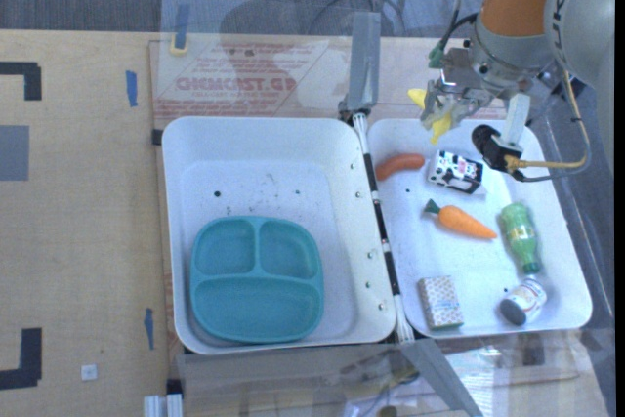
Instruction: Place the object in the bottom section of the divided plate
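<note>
1. Plywood bench (78, 210) fills the left and middle of the frame, with two white bins side by side: left bin (195, 146) and right bin (566, 298)
2. Teal divided plate (257, 278) sits in the lower part of the left bin; its one wide section runs along the bottom edge, two smaller ones above it. All three look bare
3. Gripper (444, 117) hangs at the top edge of the right bin, upper right of the frame, and something yellow, maybe a banana (430, 103), sits right at its tips. I honestly can't tell if the claw is closed on it or just hovering over it, or how wide it's spread
4. If that yellow thing is the object to move, it's well apart from the plate, a whole bin away
5. Rest of the right bin: sausage-looking thing (398, 165), small black-and-white box (455, 171), carrot (461, 222), green bottle (520, 236), little carton (440, 301), small can (522, 301)
6. What could go wrong: a weak pinch on a curved slippery shape means it drops on the way over, or snags on the divider between the bins. It could also land in an upper section rather than the bottom one
7. Hard to see: the fingertips blur into the wrist hardware and cables, and the arm is cut off at the top right
</note>
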Robot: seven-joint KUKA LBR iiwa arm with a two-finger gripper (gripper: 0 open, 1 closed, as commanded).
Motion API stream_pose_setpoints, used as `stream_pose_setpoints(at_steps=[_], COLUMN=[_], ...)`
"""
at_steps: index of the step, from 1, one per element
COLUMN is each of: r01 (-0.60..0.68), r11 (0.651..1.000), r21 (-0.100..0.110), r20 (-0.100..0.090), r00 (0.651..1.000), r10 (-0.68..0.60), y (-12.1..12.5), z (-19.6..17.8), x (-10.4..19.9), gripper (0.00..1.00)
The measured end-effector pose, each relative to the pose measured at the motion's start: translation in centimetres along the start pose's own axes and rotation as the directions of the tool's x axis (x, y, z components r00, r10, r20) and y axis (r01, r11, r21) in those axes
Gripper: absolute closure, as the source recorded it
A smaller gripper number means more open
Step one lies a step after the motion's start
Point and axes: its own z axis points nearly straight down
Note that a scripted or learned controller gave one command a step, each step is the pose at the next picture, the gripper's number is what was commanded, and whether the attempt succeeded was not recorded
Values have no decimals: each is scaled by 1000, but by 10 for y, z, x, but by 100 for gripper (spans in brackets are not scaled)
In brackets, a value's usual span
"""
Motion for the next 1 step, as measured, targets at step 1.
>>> stream_pose_setpoints(at_steps=[1], r01=[-103], r11=[995], r21=[2], r20=[-2], r00=[995], r10=[103], y=[-47], z=[44], x=[38], gripper=[100])
